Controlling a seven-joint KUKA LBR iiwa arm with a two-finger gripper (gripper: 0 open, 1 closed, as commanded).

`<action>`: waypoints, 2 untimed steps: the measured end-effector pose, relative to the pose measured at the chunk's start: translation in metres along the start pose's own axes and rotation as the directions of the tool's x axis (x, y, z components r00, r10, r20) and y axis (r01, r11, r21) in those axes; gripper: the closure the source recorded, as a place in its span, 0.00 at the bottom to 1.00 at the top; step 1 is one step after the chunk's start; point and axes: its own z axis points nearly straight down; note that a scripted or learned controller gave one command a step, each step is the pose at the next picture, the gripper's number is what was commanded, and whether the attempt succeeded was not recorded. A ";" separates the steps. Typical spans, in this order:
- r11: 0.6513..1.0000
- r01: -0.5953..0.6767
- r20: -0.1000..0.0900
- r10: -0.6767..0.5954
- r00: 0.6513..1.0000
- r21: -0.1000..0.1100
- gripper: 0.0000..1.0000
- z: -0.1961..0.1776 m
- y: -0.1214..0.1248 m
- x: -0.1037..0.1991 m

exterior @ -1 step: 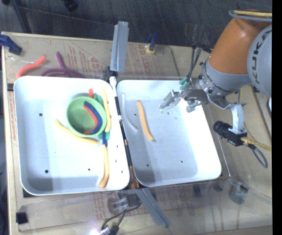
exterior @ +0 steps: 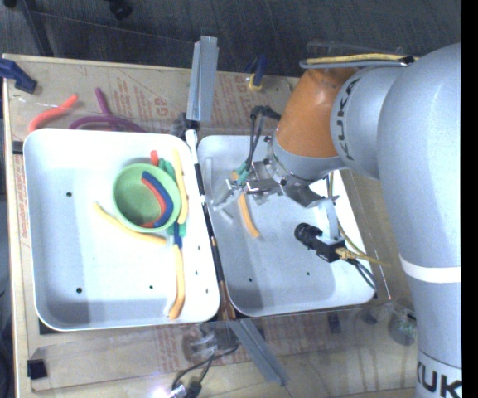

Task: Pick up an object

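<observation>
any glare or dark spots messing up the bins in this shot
Camera view: the left bin is evenly lit, with a soft shadow along its near wall; the arm shades the right bin at its upper part, around the gripper; the image is slightly soft throughout.

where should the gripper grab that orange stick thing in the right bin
Judging by its pose, take the orange stick near its middle, coming straight down. It lies flat and slanted on the right bin floor, so the fingers should close across its narrow width. Its lower end is free; the gripper crowds its upper end.
</observation>
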 end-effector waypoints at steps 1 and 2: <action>0.999 -0.037 0.001 0.037 0.999 -0.013 0.00 0.056 0.018 -0.041; 0.999 -0.032 0.003 0.032 0.999 -0.011 1.00 0.046 0.018 -0.042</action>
